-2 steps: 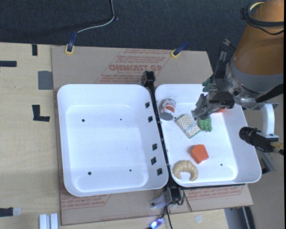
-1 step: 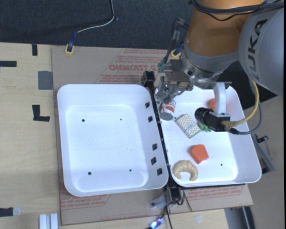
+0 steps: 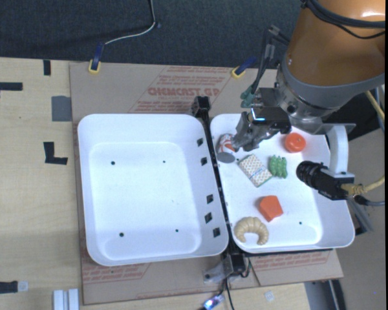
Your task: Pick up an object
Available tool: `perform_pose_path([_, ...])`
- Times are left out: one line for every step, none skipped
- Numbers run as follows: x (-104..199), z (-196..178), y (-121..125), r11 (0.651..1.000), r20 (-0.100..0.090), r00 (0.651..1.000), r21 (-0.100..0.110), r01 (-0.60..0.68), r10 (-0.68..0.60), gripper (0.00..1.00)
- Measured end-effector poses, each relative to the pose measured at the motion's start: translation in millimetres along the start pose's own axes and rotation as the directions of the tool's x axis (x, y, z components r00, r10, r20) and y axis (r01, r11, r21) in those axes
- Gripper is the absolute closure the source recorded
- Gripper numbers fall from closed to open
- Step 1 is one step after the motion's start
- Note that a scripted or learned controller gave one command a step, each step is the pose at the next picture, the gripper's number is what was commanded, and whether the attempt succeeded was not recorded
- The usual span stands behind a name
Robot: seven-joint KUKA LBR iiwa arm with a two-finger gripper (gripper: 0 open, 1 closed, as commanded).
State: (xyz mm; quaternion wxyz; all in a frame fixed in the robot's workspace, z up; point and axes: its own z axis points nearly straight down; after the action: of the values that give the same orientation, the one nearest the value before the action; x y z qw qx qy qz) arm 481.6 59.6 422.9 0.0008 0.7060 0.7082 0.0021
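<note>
The gripper (image 3: 246, 144) hangs low over the right bin (image 3: 336, 241), its grip state impossible to tell, just beside a small red-and-silver object (image 3: 226, 148) at the bin's left wall. Nearby lie a patterned white packet (image 3: 255, 170), green piece (image 3: 279, 166), orange block (image 3: 270, 208) and croissant (image 3: 252, 230); all look light, rigid toys, best pinched across their narrow sides

You see a pale wood bench (image 3: 26, 192), printed cardboard sheet (image 3: 174, 89) on it, dark cloth (image 3: 71, 11) behind the sheet, white cable (image 3: 139, 31) draped across.
</note>
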Motion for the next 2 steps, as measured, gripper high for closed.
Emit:
perform_pose_path([34,-83,14,1.0,0.0,1.0,-0.005,0.002,-0.002,1.0])
perform_pose_path([57,-113,2,1.0,0.002,1.0,0.003,-0.001,0.001,1.0])
